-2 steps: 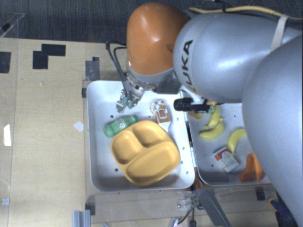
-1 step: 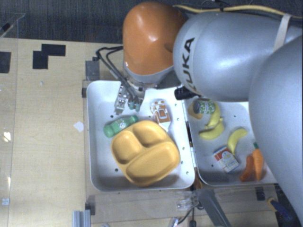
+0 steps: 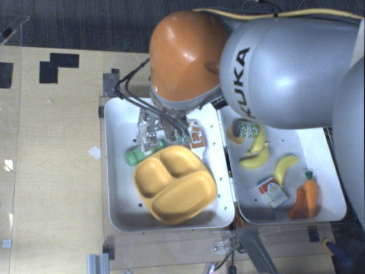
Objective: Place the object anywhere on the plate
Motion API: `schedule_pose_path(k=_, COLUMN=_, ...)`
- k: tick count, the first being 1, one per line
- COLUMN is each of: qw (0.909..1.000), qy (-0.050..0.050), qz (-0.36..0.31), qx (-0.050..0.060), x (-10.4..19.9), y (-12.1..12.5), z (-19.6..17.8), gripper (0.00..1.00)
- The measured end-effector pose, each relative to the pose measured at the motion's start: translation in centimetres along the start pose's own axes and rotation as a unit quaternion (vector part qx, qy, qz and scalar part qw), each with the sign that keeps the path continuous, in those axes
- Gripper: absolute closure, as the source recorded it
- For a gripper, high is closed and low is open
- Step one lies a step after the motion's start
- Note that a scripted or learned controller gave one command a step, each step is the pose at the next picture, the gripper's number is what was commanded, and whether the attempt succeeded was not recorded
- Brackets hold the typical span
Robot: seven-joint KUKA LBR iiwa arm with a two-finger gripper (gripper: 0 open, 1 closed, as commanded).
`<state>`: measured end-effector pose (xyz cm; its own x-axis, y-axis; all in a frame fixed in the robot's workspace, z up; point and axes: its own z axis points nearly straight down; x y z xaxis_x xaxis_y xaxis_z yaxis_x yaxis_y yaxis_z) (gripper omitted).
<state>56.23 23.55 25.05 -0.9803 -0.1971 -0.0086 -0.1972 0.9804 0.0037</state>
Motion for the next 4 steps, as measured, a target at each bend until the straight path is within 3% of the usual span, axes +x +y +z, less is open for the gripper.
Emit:
schedule_pose_path(k=1, qw=0.9989, qy=0.000, qz=-0.048, qx=0.000, x=4.9, y=1.0, z=0.2, gripper=1.00)
schedule_pose_path(k=2, qw=0.9772, qy=0.000, qz=-0.212, qx=0.000, x=6.4, y=1.3, z=2.1, gripper=1.00)
schedule_pose_path(k=3, qw=0.9773, qy=0.000, qz=-0.212, qx=0.000, x=6.4, y=1.3, z=2.1, gripper=0.00)
schedule_pose_path(k=4, qw=0.9778, qy=-0.005, qz=-0.210, qx=-0.002, x=6.1, y=1.4, z=0.9, gripper=1.00)
